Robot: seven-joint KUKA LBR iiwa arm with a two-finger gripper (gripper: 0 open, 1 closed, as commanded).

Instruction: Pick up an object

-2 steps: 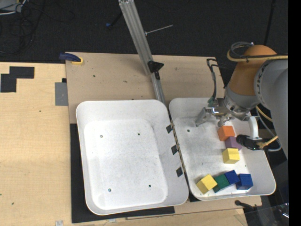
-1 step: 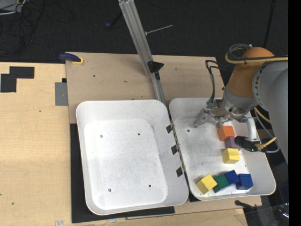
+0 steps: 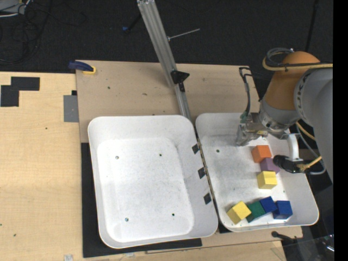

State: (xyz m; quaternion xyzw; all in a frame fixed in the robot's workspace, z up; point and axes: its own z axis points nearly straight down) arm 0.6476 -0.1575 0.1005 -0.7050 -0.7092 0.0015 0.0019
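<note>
Claw (image 3: 246, 136) hangs just left of the orange block (image 3: 261, 152).

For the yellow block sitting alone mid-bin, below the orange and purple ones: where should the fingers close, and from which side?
Best from straight above. The yellow block sits flat in the right bin with bare floor to its left and below, so close on its left and right faces. The purple block crowds its upper edge, so a top-bottom pinch looks riskier. The gripper hangs above and left of it.
</note>
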